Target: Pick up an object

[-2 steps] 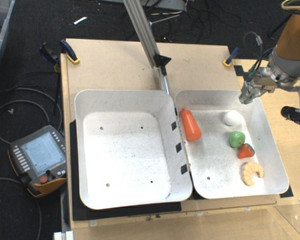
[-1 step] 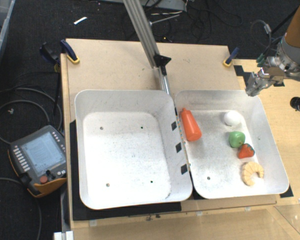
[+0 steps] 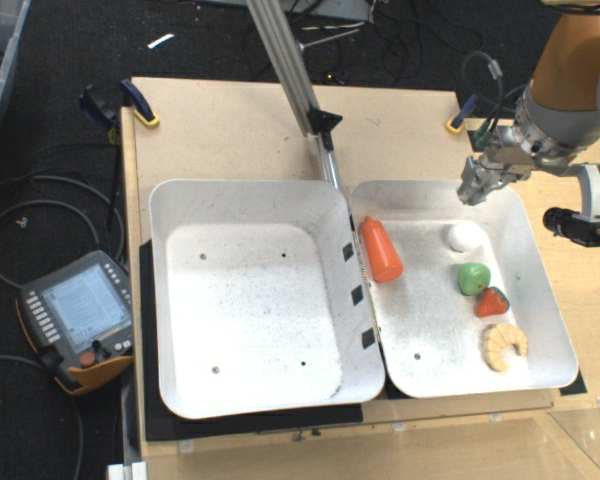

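Lying in the upper part of the right bin (image 3: 540,268), at the frame's right, the white ball (image 3: 464,236) is the object nearest the claw (image 3: 474,190). The claw hangs at the bin's upper rim, just above the ball in the frame and a little to its right; whether it is open or closed cannot be told. The ball is round, so no axis alignment is needed. Below it sit a green fruit (image 3: 472,278), a strawberry (image 3: 492,302) and a tan pastry piece (image 3: 504,346). An orange carrot (image 3: 381,250) lies along the bin's left wall.
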Controlling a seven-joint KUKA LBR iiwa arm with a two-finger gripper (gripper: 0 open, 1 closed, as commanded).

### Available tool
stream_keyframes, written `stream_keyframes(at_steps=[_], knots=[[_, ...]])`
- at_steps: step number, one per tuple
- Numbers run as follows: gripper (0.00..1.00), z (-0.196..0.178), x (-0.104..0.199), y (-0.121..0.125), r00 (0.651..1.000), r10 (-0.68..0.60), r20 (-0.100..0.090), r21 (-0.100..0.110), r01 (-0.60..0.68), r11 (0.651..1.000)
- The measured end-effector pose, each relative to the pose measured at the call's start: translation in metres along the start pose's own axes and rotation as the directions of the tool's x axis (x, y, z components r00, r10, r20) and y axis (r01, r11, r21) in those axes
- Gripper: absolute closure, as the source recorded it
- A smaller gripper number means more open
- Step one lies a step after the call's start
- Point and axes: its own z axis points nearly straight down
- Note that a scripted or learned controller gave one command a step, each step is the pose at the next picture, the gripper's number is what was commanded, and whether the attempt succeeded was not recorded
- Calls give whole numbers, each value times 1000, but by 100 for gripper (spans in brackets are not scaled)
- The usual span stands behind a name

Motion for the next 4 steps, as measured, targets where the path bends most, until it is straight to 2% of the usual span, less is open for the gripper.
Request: stream_keyframes(at_steps=[1, 2, 3, 4], knots=[[100, -4, 42, -17, 1000, 0, 0, 0, 0, 1000], [100, 8, 95, -33, 1000, -1, -1, 2, 1, 1000], [100, 18, 136, -61, 1000, 0, 0, 2, 0, 1000], [100, 8, 180, -83, 1000, -1, 0, 1, 1, 1000]])
